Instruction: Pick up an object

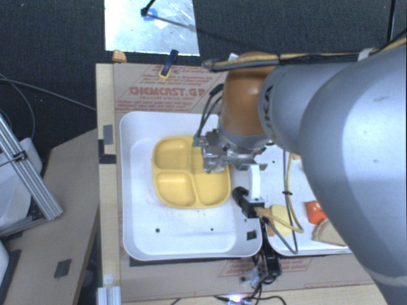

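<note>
Yellow divided plate (189, 172) is your likeliest target: from the overhead camera you see it lying flat in the left white bin (143, 234), toward that bin's right side, with three shallow compartments facing up. The end effector (215, 159) sits over the plate's right edge, under the orange band of the arm (241, 103); you cannot tell from here how it is set, nor whether it touches the plate.

Judging by its look, the plate is light, stiff moulded plastic with a smooth, probably slippery surface. Its flat floor offers nothing to pinch, so you would do best taking it by the raised rim or one of the ridges between compartments.

In the right bin (299, 251) you can see an orange object (313, 211) and a pale yellow one (280, 216), partly hidden by the arm.
</note>
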You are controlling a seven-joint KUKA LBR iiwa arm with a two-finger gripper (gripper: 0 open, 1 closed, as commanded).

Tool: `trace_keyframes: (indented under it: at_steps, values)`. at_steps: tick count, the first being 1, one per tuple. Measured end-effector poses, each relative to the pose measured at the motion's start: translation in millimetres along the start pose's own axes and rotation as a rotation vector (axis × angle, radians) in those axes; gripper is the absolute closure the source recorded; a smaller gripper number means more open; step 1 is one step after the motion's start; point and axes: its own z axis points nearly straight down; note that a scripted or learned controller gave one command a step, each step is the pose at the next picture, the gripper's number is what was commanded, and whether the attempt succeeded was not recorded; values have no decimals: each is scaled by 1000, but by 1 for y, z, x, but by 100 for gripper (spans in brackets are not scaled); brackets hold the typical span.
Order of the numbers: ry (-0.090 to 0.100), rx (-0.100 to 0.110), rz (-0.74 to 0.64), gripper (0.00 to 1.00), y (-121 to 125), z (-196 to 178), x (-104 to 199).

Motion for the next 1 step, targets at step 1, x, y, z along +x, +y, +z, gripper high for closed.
trace_keyframes:
  at_steps: [1]
  values:
    - [6,-17,-1,100,-67,-139,-44]
